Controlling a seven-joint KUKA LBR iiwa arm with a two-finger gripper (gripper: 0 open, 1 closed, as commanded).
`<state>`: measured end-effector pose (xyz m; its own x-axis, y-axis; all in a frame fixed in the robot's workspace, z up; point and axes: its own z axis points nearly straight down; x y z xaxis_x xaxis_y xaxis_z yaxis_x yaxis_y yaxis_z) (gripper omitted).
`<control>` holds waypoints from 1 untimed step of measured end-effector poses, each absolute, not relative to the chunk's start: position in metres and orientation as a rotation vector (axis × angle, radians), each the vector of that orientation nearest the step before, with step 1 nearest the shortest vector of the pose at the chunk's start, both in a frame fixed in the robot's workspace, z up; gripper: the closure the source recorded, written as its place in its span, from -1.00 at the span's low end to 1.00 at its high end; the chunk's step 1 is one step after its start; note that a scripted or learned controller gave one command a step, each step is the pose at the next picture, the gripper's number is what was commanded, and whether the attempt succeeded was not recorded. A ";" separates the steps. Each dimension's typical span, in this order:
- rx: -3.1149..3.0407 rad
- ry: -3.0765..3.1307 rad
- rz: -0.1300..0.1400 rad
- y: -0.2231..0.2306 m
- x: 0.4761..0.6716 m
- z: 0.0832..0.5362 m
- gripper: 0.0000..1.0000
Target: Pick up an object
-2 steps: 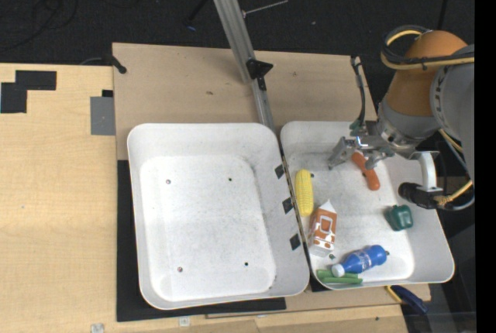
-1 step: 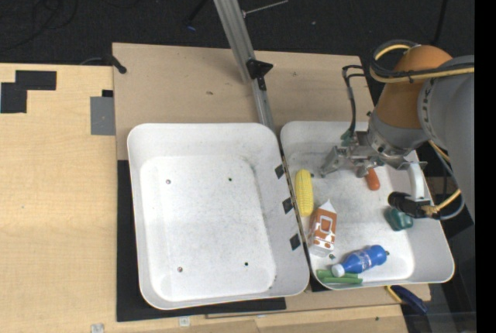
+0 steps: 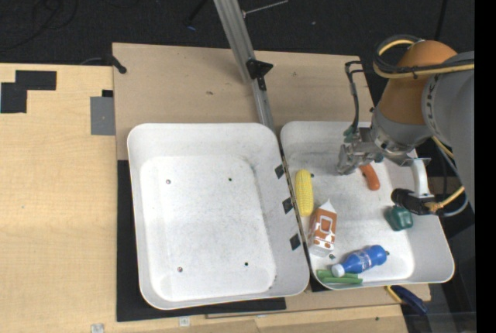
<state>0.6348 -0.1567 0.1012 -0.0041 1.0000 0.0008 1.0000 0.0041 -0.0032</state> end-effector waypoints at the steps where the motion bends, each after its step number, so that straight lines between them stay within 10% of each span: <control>1: -2.223 -2.223 -0.002 -0.164 0.628 0.153 1.00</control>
<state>0.6284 -0.1637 0.1527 0.0003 1.0000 -0.0009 1.0000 -0.0003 0.0023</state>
